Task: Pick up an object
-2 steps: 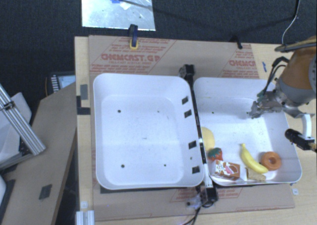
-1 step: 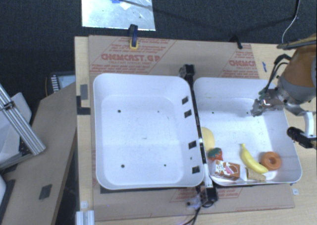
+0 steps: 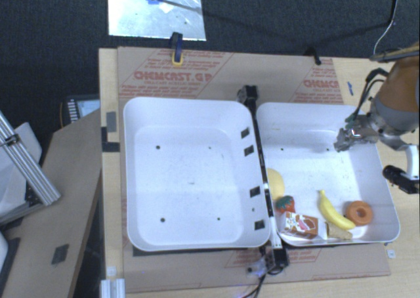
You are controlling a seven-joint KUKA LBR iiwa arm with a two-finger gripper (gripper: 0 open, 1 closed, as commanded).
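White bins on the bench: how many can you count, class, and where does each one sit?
2. The left bin lies on the cardboard-covered bench. The right bin touches it along the middle and holds a banana near its front edge. None seem hidden.

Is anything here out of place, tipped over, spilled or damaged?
Nothing looks spilled or damaged. The banana, orange ring and small printed box are crowded into the right bin's near corner, while the gripper is at its far right side.

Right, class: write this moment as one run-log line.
arm: over right bin's far right | gripper: above bin floor, holding nothing visible | banana, orange ring, carton: near end of right bin
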